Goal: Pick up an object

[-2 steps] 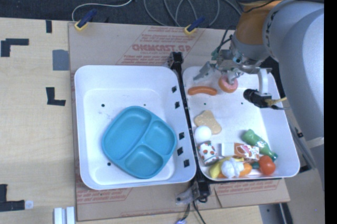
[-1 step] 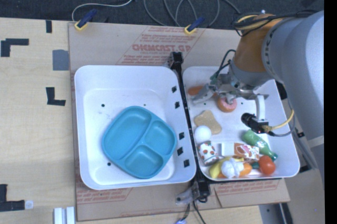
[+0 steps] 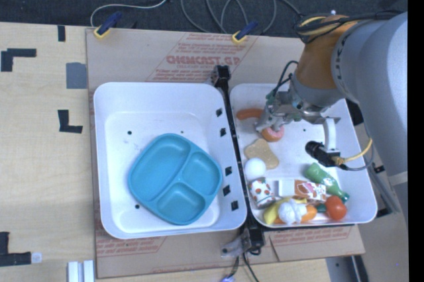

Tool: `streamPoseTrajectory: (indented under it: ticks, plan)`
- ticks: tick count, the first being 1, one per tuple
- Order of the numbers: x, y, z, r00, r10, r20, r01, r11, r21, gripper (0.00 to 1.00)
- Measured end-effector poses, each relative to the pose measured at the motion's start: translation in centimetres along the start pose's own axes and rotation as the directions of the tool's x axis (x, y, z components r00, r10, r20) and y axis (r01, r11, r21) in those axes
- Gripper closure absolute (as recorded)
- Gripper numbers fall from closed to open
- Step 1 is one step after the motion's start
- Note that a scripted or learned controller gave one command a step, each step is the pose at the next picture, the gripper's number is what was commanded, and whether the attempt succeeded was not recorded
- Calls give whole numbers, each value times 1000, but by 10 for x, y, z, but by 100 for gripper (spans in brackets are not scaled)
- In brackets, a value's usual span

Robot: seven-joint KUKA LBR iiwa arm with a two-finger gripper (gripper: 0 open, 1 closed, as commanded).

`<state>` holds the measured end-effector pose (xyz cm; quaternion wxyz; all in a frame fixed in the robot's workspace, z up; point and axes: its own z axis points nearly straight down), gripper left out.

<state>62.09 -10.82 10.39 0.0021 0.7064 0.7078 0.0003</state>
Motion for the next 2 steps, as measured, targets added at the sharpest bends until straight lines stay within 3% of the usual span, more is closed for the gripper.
streamPoseTrajectory:
  ticks: [1, 2]
  plan:
    - [58, -37, -100, 1000, -3, -5, 3, 1000, 3, 100]
    - [105, -73, -122, 1000, -4, -5, 4, 1000, 5, 100]
